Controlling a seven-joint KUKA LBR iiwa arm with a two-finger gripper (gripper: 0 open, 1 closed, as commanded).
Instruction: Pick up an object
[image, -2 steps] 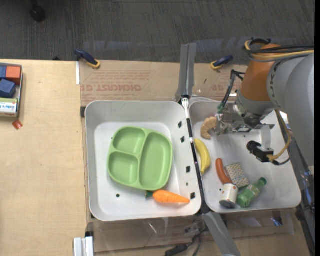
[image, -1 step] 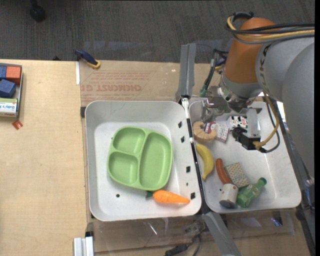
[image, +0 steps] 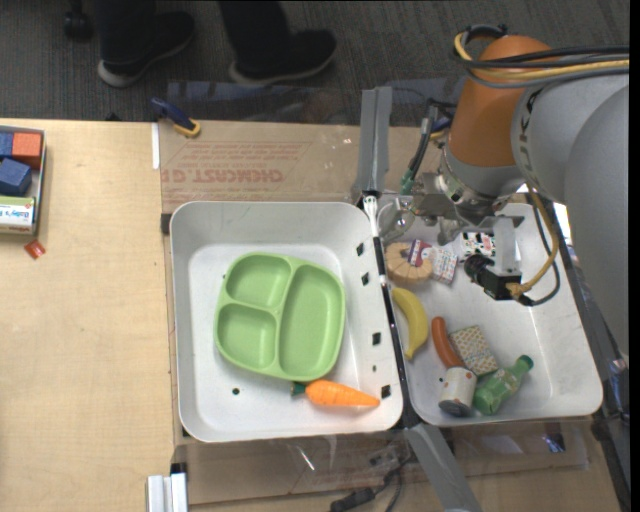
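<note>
Camera view: left bin (image: 190, 330) holds a green divided plate (image: 282, 316) and carrot (image: 341, 396); right bin (image: 570, 385) holds banana (image: 410, 318), sausage (image: 446, 343), bottle (image: 502, 384). Whether the fingers are parted or closed cannot be told.

I'm looking down at a robot lab: a wooden bench (image: 80, 340) with two white bins (image: 200, 330) of toy food, cardboard (image: 240, 160) taped under them, grey carpet (image: 380, 40), and someone's shoes (image: 285, 50) standing by.

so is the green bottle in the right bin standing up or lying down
Lying down. The green plastic bottle rests on its side on the floor of the right white bin, its cap end pointing toward the upper right.
</note>
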